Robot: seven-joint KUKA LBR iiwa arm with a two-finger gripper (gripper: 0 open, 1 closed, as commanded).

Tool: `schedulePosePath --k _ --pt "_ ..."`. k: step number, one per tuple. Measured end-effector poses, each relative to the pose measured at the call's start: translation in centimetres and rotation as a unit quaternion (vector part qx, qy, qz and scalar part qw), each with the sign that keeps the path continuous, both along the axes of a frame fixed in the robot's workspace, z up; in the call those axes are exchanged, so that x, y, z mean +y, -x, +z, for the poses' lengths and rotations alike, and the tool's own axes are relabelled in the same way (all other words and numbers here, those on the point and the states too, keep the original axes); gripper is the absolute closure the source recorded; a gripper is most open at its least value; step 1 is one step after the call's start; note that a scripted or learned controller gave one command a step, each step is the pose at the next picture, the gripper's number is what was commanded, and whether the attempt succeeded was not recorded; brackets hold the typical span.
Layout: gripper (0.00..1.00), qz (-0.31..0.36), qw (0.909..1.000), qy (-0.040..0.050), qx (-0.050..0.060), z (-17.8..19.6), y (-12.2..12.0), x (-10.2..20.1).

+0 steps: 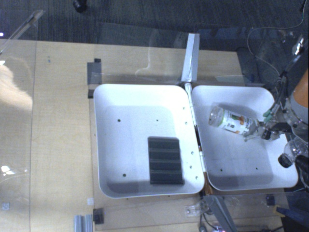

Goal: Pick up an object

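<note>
A clear plastic bottle (231, 120) with a white and green label lies on its side in the upper middle of the right bin (241, 170). Its narrow end points right and slightly down. My gripper (264, 131) reaches in from the right edge and sits low at that narrow end, touching or nearly touching it. A black ridged rectangular block (165, 160) lies flat in the lower middle of the left bin (120, 129).
The two white bins meet at a raised divider (197, 139). A metal bar (190, 57) stands behind their junction. The arm's grey body and cables (294, 144) crowd the right bin's right rim.
</note>
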State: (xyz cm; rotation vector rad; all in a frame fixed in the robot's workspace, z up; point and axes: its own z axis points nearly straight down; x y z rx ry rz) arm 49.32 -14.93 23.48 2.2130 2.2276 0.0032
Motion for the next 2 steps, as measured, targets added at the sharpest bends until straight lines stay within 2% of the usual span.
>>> schedulePosePath --k 1,2 --pt "0.0 0.04 0.9992 0.0 0.0 -9.1 -6.3 1.0" --pt "0.0 0.116 0.9933 -0.0006 0.002 -14.7 -11.9 -0.6"
